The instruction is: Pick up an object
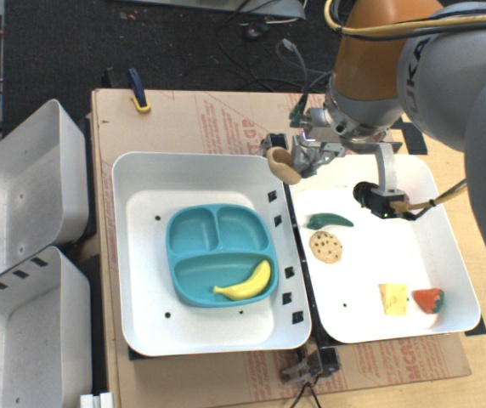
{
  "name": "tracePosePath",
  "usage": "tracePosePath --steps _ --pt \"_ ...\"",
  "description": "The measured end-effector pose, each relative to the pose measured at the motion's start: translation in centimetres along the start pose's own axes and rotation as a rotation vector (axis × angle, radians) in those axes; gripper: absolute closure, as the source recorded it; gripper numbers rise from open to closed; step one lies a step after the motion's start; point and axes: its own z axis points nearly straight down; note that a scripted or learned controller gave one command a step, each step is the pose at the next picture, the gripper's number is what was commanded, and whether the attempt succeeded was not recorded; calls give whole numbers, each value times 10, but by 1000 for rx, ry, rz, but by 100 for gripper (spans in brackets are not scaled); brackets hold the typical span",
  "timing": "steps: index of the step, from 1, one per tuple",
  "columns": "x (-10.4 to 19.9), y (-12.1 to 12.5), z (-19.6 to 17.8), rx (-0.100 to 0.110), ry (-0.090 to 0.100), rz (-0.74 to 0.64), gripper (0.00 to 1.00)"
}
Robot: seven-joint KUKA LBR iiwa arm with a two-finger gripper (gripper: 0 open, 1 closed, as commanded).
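My gripper [297, 156] hangs over the back end of the divide between the two bins. It is shut on a small tan rounded object [283, 167], which sits at the fingertips, lifted above the bin rims. Below it in the right bin [457, 253] lie a green pepper-like piece [330, 220], a chocolate-chip cookie [325, 246], a yellow cheese block [393, 298] and a red piece [428, 299]. The left bin [128, 228] holds a teal divided plate [213, 232] with a banana [245, 283] in its front compartment.
A black fitting with a cable [379, 199] hangs from the arm over the back of the right bin. Two spare white tubs [22, 194] stand off the bench at the left. A blue and yellow clamp [138, 92] grips the bench's back left corner.
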Motion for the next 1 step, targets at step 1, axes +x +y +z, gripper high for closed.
tracePosePath --steps 1 --pt "51 -8 26 2 0 0 100"
